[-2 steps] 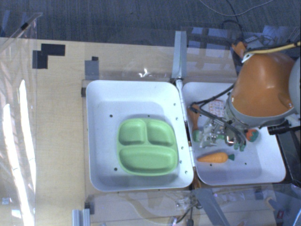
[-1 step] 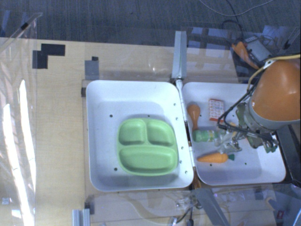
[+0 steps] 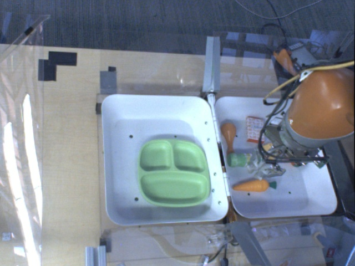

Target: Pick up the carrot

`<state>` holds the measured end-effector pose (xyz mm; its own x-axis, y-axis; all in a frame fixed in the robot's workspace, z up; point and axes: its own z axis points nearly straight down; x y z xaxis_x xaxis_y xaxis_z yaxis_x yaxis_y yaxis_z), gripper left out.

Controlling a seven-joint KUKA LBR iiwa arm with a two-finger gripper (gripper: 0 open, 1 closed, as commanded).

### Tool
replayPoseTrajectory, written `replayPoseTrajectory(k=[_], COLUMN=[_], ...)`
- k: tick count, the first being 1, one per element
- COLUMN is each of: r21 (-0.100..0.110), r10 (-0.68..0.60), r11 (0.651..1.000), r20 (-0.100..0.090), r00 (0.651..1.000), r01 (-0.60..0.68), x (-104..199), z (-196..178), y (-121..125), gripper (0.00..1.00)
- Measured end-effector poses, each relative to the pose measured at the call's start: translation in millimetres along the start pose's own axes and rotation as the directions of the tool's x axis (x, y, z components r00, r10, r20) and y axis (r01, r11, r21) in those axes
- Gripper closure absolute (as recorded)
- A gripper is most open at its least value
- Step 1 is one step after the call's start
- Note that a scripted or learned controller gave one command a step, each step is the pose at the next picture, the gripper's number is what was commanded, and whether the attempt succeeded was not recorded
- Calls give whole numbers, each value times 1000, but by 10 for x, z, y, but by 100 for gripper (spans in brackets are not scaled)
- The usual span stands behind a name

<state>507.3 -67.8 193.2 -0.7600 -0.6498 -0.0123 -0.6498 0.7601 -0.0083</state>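
One carrot (image 3: pixel 250 186) lies in the right bin (image 3: pixel 310 204), near its front wall, long axis running left to right with the green end pointing right. It sits just in front of the gripper (image 3: pixel 270 165), slightly to the left, apart from it. The arm's orange band (image 3: pixel 324 104) hides much of the wrist, so whether the claw is released or clenched cannot be told. A green divided plate (image 3: pixel 173 172) fills the left bin (image 3: pixel 116 148)
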Motion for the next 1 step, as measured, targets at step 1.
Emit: replayPoseTrajectory(k=[1], r21=[0], r10=[-350], r11=[937], r20=[1], r00=[937], r01=[350], x=[-81], z=[64], y=[217], gripper=[100])
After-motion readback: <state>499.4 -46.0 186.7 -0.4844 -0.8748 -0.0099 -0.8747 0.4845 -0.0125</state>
